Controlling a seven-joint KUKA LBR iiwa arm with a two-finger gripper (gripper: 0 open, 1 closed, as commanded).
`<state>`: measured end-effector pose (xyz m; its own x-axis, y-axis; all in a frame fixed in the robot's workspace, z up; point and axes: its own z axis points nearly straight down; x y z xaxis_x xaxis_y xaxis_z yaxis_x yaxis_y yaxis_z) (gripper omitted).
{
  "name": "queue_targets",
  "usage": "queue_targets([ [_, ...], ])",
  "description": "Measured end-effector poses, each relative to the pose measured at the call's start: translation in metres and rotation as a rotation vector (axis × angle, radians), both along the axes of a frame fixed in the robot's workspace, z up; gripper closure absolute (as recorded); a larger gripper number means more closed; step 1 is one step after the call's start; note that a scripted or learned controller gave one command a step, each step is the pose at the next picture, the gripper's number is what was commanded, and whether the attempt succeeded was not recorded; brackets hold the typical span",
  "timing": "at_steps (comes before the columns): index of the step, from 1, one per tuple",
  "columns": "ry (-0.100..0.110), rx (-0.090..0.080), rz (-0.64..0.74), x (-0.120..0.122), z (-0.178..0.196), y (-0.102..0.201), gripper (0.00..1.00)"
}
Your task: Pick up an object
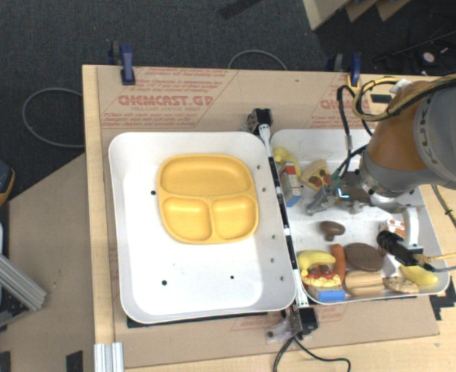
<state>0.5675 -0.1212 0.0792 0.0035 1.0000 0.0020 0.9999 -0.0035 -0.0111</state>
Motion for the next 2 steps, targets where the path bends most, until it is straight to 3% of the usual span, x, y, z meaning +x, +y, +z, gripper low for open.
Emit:
queue_targets([
  [1,-0.005,0.000,0.001,-0.044,0.005,0.002,0.00],
  [2,-0.012,-0.002,0.003,-0.042,0.015,0.002,1.00],
])
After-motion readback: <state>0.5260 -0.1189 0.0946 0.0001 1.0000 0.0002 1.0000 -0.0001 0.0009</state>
